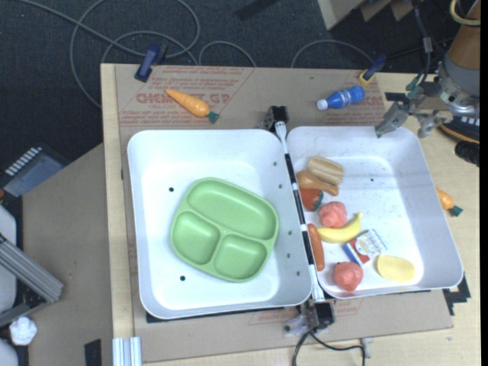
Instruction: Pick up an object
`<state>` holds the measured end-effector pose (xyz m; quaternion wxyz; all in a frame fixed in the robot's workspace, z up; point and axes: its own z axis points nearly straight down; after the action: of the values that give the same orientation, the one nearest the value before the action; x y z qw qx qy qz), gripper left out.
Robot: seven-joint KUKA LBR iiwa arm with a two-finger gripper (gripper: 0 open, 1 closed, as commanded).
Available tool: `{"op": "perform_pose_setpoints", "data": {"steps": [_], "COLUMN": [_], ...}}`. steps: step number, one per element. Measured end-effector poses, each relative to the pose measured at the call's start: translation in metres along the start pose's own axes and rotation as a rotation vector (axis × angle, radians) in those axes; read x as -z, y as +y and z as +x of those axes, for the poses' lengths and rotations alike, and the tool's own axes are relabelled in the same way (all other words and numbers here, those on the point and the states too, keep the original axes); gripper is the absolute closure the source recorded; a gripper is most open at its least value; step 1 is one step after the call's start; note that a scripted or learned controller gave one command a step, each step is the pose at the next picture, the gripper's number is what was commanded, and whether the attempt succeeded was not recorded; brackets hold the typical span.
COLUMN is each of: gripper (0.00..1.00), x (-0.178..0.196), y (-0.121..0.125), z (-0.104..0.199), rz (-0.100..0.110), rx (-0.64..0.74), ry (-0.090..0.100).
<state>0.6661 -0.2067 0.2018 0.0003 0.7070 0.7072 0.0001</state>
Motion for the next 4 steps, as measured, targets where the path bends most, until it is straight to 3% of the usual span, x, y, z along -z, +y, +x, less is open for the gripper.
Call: {"op": "perform_pose_setpoints", "data": {"steps": [1,2,3,4], "gripper": [0.0,0.0,0.0,1.0], "x": [-0.021,-0.099,-0.118,-0.108], "y": [-0.056,-0.073,-0.155,-0.155], "z": [0.062,0.108,0.112,0.112], "rz": [0.001,0.003,0.002,-0.001], "rx": [0.001,0.001,-0.001,-0.002], "ry": [0.001,0.001,0.0,0.0]}}
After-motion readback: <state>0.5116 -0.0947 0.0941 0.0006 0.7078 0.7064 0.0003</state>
